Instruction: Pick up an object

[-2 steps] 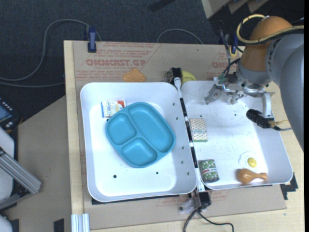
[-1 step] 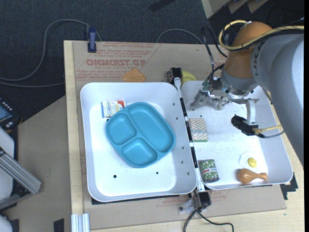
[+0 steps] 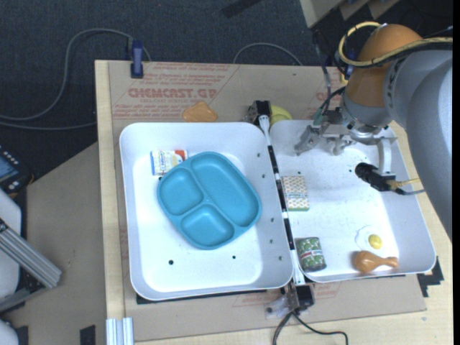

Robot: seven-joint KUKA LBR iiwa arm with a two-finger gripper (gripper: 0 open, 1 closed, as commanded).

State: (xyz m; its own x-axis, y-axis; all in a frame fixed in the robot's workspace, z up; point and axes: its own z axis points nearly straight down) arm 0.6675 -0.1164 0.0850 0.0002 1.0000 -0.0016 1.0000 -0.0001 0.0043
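Gripper [image 3: 323,139] sits at the right bin's [image 3: 410,214] far edge; we can't tell its state. Nearest item: tan patterned box [image 3: 295,192] by the divider. Further out we see a green can [image 3: 310,253], fried egg [image 3: 371,239], orange drumstick [image 3: 372,262]. Left bin [image 3: 140,192] has a blue divided plate [image 3: 208,199] and small carton [image 3: 167,159].

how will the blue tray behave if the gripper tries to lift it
The blue tray looks like rigid moulded plastic, so it should stay stiff. It is broad and shallow, likely light but awkward to pinch except at the rim. Lying flat in the left bin, it may slide rather than tip if the gripper pushes it.
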